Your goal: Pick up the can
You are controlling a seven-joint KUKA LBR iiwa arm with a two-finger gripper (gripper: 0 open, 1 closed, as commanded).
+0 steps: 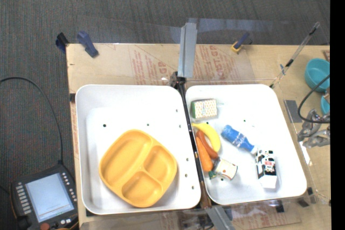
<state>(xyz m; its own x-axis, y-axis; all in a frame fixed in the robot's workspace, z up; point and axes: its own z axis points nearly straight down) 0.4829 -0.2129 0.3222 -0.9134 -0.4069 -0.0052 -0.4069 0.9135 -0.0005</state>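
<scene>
the can (237,138), probably the blue thing mid right bin (288,116), lies tilted toward the near-right corner; my gripper's state i cannot tell.

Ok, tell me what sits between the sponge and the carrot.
The banana lies between the sponge and the carrot, in the camera view.

Arm pose and pincer state both unclear from this overhead slant.
</scene>
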